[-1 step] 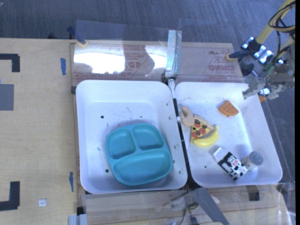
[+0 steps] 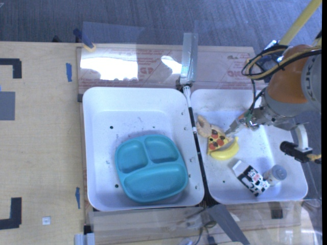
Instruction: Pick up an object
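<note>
Bins (image 2: 97, 111) two, blue tray (image 2: 149, 168) one, claw (image 2: 236, 125)

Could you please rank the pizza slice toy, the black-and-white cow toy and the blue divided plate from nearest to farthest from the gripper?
1. Pizza slice toy, right bin, beside the gripper.
2. Black-and-white cow toy, right bin's near side.
3. Blue divided plastic plate, left bin.

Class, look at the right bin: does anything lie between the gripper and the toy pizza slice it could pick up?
Nothing visible does. The gripper hangs just right of the pizza slice, with bare bin floor between them. The yellow banana lies under the slice's lower edge, and the black-and-white block sits nearer the front of the right bin.
</note>
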